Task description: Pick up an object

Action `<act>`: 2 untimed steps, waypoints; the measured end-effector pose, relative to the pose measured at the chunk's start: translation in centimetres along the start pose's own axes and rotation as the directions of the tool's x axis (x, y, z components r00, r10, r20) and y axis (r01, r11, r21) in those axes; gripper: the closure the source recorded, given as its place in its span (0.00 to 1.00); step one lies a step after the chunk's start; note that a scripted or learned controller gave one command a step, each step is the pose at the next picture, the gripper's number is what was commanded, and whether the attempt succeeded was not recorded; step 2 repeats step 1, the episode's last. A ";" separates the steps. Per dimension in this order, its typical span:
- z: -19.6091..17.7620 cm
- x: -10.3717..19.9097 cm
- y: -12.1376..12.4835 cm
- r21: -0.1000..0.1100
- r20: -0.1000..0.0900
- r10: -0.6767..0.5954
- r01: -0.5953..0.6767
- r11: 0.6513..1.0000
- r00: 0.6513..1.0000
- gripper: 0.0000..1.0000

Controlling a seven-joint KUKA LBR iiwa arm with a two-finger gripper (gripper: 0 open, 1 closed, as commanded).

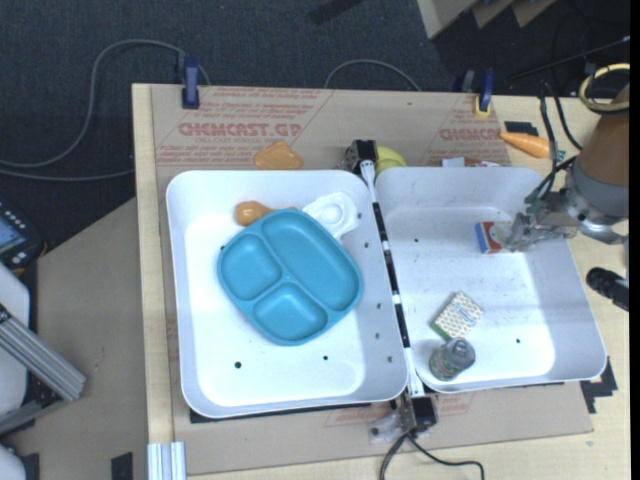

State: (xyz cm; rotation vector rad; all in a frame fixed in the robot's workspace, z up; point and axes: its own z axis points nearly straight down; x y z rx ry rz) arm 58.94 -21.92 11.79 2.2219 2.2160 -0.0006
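Robot lab, clamped bench [300, 118], cables [110, 58]

The arm [608, 168] is cut off by the right edge of the view. Its gripper [522, 230] covers part of a small red and blue object [488, 237] (what this object is, I cannot tell). The blue divided plate [288, 276] hides part of an orange piece [250, 211] and a white item [332, 211].

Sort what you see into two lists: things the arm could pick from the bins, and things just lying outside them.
In the bins: blue tray, orange ball, white cup, patterned block, grey jar, red item by the gripper.

Lying about: orange blob, carrot, clamps.
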 end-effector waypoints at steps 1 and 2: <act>-6.3 5.0 3.6 -0.008 -0.002 -0.009 0.009 1.000 1.000 1.00; -6.3 5.0 3.6 -0.008 -0.002 -0.009 0.009 1.000 1.000 1.00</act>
